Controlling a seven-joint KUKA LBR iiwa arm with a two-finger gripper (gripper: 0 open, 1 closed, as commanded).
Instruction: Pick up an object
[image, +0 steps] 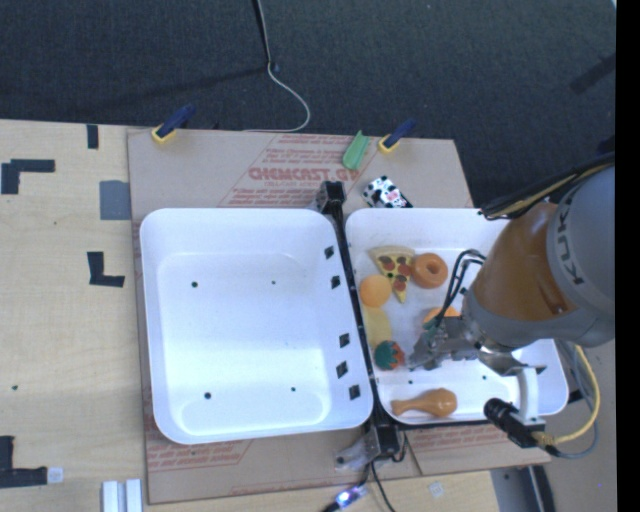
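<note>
White plastic bins, two of them side by side on the worktop (60, 300), frame a pick in its approach stage: the grey and orange arm (530, 280) reaches in from the right edge and hangs its jaws (432, 352) low over the middle of the right bin (555, 372); whether they are released or clenched cannot be told, and nothing is seen between them. The left bin (240, 320) sits just beside it, across a black divider. Counted in the right bin: one pizza slice (393, 264) and one doughnut (430, 270) near the far edge, one orange ball (373, 291) and one yellow piece (376, 324) along the left wall, one green and red toy (387, 353) just left of the jaws, one tan pear-shaped piece (428, 404) near the front edge, and an orange thing (441, 314) partly hidden by the wrist. The nearest candidate appears to be the green and red toy; the next move likely calls for centring over one object, descending and closing.
</note>
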